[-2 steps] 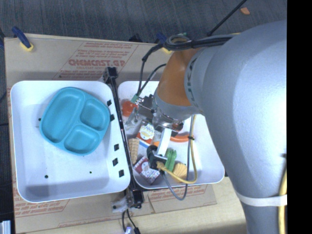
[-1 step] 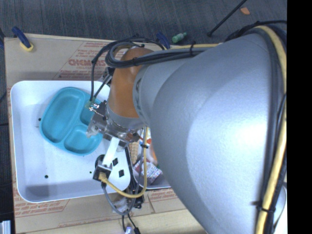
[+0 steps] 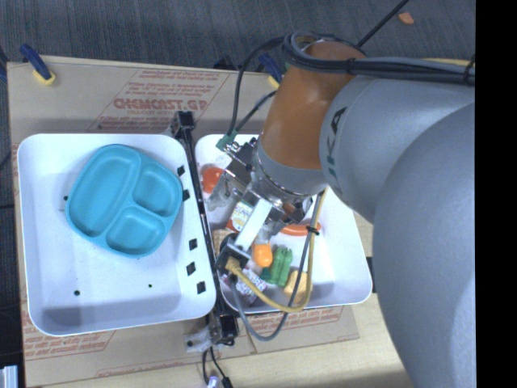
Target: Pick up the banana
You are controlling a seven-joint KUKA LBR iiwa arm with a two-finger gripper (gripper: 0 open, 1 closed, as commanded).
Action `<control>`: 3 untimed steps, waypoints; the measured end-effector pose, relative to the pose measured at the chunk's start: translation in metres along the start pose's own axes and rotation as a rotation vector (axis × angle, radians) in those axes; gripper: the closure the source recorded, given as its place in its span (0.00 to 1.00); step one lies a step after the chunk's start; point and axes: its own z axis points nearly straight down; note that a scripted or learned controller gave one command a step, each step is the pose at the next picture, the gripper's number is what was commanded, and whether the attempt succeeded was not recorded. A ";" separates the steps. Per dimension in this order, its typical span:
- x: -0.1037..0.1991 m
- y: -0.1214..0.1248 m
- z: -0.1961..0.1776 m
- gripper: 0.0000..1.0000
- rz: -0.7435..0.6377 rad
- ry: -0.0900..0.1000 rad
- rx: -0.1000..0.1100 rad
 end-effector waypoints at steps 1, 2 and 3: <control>-0.015 0.009 0.085 0.00 -0.029 -0.002 0.002; 0.045 0.012 -0.044 0.00 0.084 0.001 0.000; 0.009 0.004 0.080 0.00 0.088 -0.002 0.003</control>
